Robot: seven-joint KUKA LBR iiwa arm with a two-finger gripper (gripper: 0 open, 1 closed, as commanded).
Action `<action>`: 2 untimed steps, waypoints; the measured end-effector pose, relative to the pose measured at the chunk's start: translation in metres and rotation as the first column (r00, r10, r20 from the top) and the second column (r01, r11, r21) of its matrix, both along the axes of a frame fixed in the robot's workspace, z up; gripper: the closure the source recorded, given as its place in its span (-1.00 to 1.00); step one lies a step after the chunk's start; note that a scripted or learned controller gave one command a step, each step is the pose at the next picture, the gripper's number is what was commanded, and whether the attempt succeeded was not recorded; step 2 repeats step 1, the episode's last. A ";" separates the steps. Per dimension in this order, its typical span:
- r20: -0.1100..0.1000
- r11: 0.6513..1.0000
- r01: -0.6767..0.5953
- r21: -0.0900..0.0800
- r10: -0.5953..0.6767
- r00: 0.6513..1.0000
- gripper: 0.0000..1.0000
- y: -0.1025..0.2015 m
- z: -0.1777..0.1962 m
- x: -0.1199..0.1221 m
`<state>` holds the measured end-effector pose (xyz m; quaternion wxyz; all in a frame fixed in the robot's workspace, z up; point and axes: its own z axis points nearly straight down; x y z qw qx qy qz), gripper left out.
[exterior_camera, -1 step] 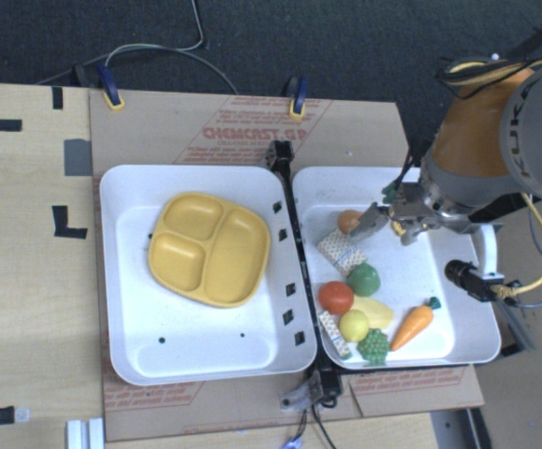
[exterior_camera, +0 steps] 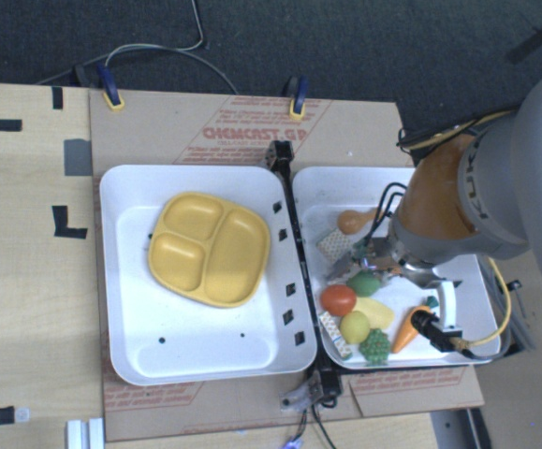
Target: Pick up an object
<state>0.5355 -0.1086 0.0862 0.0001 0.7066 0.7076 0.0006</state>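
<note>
The right bin holds several toy foods. A red tomato lies beside a yellow-green fruit and a pale yellow piece. A green broccoli and an orange carrot sit near the front wall. At the back lie a tan piece and a grey speckled piece. My gripper is low in this bin, just above a round green piece and right of the grey piece. The wrist hides what lies under it.
The left bin holds a yellow divided plate. A black divider with clips runs between the bins. A small striped packet lies by the right bin's left wall. The grey arm covers that bin's right side.
</note>
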 end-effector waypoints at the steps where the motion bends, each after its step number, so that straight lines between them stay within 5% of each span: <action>1: 0.002 1.000 0.000 -0.001 0.000 1.000 1.00 -0.001 0.010 0.000; 2: 0.002 1.000 0.000 -0.001 0.000 1.000 1.00 -0.001 0.010 0.000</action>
